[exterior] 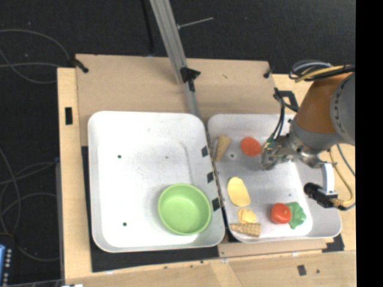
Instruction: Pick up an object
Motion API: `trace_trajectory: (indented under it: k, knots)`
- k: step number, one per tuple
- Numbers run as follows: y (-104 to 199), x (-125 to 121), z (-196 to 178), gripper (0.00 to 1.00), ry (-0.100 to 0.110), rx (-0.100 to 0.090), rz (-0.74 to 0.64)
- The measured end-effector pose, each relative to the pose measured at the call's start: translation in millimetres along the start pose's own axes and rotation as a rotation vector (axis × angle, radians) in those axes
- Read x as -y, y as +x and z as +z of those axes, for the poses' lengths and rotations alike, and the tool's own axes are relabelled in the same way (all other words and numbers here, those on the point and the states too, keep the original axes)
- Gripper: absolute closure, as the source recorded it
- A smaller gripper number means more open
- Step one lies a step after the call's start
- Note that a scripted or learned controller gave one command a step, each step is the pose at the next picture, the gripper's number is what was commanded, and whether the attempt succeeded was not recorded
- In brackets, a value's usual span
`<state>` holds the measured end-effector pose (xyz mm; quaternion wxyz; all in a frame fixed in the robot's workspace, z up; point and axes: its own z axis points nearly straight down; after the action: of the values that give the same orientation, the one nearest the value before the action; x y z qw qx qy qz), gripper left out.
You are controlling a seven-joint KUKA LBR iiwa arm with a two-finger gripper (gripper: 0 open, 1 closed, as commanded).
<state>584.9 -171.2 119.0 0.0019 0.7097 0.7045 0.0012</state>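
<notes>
The right bin (pixel 311 229) holds several small toys. A red-orange ball (pixel 251 146) lies near its back, just left of my gripper (pixel 269 158). A tan cone (pixel 221 146) rests by the bin's left wall. A yellow oval piece (pixel 239 191) sits mid-bin, with a small yellow chunk (pixel 246 215) and a waffle-patterned piece (pixel 247 229) in front of it. A red tomato with a green leaf (pixel 286 213) lies at the front right. My gripper hangs low over the bin floor beside the ball, and nothing shows between its fingers.
A green bowl (pixel 184 208) stands in the front right corner of the left bin (pixel 119 142). A slanted metal pole (pixel 173 46) rises from between the bins at the back. Cables (pixel 326 187) hang off my wrist over the right bin's right side.
</notes>
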Motion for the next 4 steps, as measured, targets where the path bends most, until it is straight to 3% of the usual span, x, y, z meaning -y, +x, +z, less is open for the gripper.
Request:
trace_trajectory:
  k: [2, 3, 4]
  knots:
    - [-8.1, -2.5, -127.7, 1.0, -0.004, 0.001, -0.01]
    - [-9.0, -3.9, -170.6, 1.0, -0.002, 0.001, -0.012]
    - [34.2, -5.5, -166.1, 1.0, 0.003, 0.0, -0.013]
